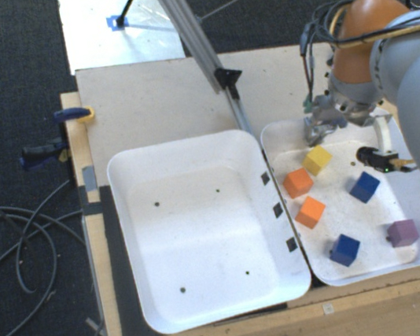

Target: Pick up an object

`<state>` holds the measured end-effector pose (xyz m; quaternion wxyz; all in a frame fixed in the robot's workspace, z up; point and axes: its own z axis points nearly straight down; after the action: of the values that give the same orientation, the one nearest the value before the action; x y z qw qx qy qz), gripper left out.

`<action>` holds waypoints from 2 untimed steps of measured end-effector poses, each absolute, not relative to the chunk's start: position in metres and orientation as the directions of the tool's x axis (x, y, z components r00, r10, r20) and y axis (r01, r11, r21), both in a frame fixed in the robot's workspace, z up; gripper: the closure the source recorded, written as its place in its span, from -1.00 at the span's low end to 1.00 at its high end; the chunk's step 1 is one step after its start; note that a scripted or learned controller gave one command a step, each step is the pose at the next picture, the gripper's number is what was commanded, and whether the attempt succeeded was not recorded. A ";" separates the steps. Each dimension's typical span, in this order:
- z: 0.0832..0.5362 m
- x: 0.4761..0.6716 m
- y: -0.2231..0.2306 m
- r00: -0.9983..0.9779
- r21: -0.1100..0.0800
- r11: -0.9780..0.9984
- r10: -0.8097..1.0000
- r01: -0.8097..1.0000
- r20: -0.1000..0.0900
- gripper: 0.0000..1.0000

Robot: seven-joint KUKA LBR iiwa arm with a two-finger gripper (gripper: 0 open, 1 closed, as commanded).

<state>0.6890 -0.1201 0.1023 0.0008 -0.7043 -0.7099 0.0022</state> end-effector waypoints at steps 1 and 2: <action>0.102 0.689 -0.120 -0.010 -0.005 0.010 1.000 1.000 -0.002 -1.00; 0.090 0.650 -0.121 -0.001 -0.002 0.001 1.000 1.000 0.000 -1.00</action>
<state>0.6496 -0.1210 0.0898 0.0005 -0.7068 -0.7074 0.0008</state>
